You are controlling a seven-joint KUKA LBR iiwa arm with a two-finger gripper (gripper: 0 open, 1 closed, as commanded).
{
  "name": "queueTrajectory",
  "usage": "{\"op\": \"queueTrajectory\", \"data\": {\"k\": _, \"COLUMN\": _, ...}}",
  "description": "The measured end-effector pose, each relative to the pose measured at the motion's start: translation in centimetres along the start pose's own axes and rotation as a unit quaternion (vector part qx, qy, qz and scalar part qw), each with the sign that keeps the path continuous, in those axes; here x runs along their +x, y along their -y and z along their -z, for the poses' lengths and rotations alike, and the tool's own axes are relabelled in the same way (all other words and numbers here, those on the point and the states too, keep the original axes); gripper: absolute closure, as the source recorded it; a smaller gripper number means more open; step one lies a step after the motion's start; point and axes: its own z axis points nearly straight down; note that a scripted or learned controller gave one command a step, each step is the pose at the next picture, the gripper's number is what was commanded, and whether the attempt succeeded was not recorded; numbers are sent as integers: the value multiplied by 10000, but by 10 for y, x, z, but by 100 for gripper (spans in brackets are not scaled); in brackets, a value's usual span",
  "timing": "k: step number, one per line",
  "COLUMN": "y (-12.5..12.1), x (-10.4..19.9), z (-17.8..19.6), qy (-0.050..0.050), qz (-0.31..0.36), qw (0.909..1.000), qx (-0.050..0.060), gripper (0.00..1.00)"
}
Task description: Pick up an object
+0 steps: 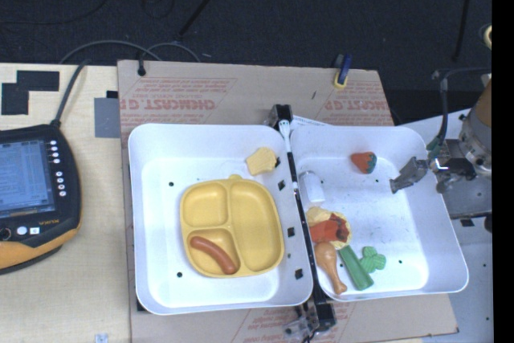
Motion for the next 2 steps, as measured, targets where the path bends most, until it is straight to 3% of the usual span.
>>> {"op": "queueTrajectory", "data": {"k": 1, "y": 46, "x": 3, "z": 141, "qy": 23, "qz": 0, "qw": 10000, "qx": -73, "gripper": 0}}
{"op": "queueTrajectory", "data": {"k": 2, "y": 54, "x": 19, "z": 287, "qy": 30, "qz": 13, "qw": 9999, "qx": -97, "gripper": 0}}
